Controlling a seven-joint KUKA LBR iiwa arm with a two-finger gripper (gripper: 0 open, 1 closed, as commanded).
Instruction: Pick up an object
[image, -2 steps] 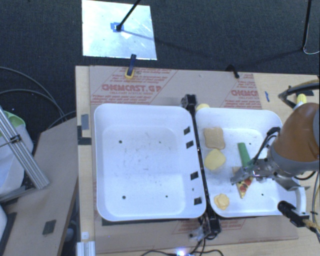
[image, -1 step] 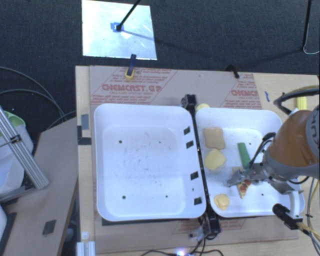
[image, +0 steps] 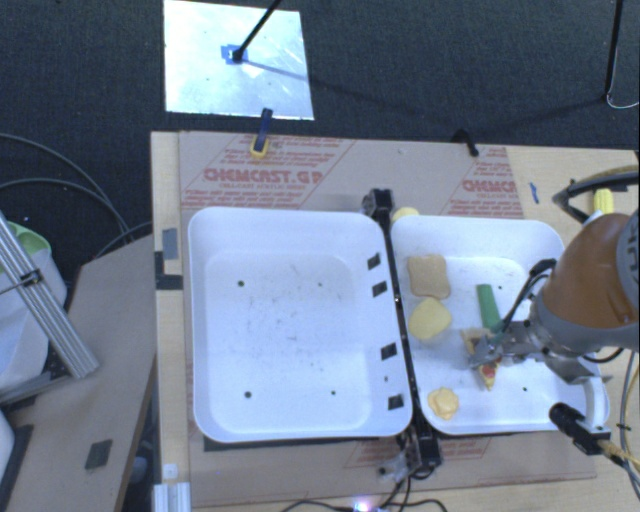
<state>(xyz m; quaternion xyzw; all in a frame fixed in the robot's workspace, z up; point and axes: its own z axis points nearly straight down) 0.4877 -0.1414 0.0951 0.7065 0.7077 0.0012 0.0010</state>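
You are working low in the right bin (image: 530, 238), gripper (image: 487, 352) hanging over a small orange-red piece (image: 487, 375) near the bin's front edge. Whether it is apart or together, I cannot tell (too blurred). Drop straight, centre on the piece, keeping off the green stick (image: 487, 305) just behind. The piece is lying directly under the tip, toward the front.

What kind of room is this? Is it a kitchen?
Probably a robot lab, not a kitchen. A robot arm reaches over two white bins on a cardboard-covered bench, with cables on the floor.
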